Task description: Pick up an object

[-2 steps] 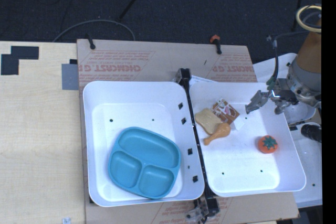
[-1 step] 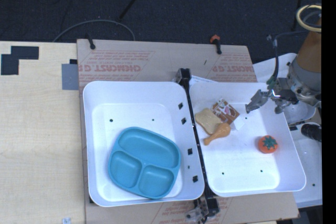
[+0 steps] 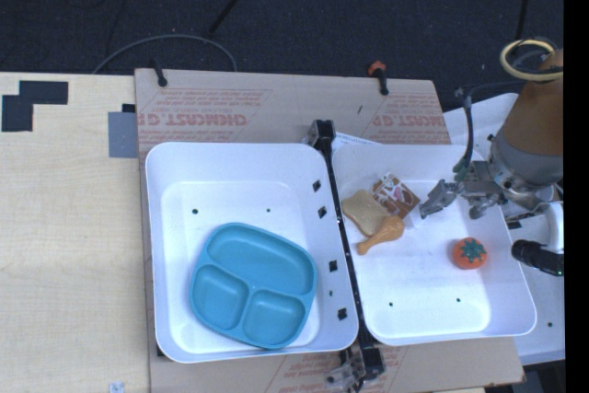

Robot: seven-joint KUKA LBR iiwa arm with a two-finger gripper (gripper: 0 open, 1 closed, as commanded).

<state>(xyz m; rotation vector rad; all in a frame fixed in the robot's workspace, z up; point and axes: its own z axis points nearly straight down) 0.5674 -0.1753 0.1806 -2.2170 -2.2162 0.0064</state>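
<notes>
Pale wooden surface (image 3: 64, 225) carries two white bins. Left bin (image 3: 166, 198): one blue divided plate (image 3: 253, 285). Right bin (image 3: 515, 308): one toast slice (image 3: 364, 213), one drumstick (image 3: 383, 236) just below the toast, long axis slanting, thin end lower left; one patterned packet (image 3: 396, 193); one orange ball (image 3: 469, 253). Tool (image 3: 442, 198) spread, holding nothing, right of the toast.

Smooth, faintly glossy plastic on the blue divided plate (image 3: 252, 283) and both white bins (image 3: 161, 198). Matt printed cardboard (image 3: 276, 110) beneath them; pale wood-grain bench (image 3: 64, 235) along the left edge.
</notes>
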